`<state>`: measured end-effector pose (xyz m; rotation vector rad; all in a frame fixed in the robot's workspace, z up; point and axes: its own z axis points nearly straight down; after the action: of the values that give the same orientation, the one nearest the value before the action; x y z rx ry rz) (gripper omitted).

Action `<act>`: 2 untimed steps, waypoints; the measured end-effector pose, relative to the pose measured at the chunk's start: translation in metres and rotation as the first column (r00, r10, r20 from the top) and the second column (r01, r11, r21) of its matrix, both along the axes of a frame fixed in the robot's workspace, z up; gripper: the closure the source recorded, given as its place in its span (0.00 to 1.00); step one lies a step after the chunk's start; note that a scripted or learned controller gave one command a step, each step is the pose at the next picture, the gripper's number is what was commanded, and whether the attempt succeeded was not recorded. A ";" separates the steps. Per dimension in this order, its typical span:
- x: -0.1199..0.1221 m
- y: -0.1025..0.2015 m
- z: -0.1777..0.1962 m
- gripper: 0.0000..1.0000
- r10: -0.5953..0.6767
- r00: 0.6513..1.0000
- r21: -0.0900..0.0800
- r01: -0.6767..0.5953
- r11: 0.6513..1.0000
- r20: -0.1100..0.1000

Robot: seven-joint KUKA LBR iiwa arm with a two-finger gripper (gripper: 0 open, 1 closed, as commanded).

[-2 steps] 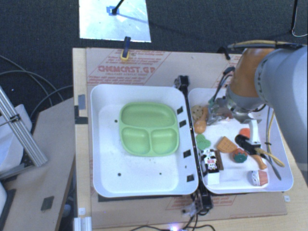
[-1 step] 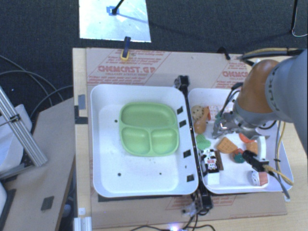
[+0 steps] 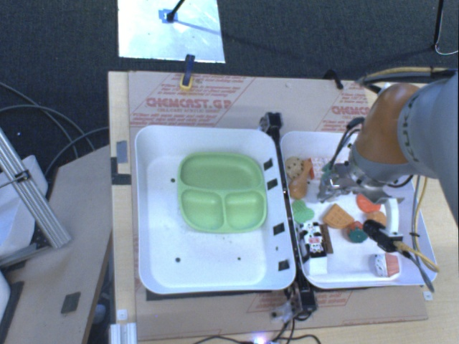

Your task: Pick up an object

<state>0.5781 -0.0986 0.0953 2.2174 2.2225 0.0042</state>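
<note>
Looking down on the bench, we see the grey arm with its orange band reaching over the shallow white right-hand bin (image 3: 344, 274), its two-finger gripper (image 3: 331, 186) low among the small toy foods scattered there. We cannot tell from this slant how the jaws stand or whether anything sits between them, since the wrist and its dark fittings cover them

Just beside the jaws on their left lie a round speckled cookie piece (image 3: 292, 166) and a tan bread-like piece (image 3: 298, 188). Below the jaws we see a green leaf-shaped piece (image 3: 304, 211) and an orange cracker-like wedge (image 3: 338, 216), and to their right a flat orange-red slice (image 3: 369, 204), partly behind the arm's fittings. Farther below are a black-and-white figure (image 3: 313, 238) and a small white carton with an orange face (image 3: 386, 264). Well apart to the left, the other white bin (image 3: 154, 213) holds a pale green divided plastic plate (image 3: 221, 192)

We judge the pick not yet done: nothing is visibly lifted, and every piece we can see lies on the bin floor. What is left, as we read it, is closing on one piece near the jaws, perhaps the bread-like piece or the wedge, and raising it clear
</note>
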 end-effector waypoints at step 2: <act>-0.011 -0.027 -0.011 1.00 -0.007 1.000 -0.001 0.007 1.000 -0.007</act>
<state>0.5673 -0.1259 0.0841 2.2274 2.2178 -0.0045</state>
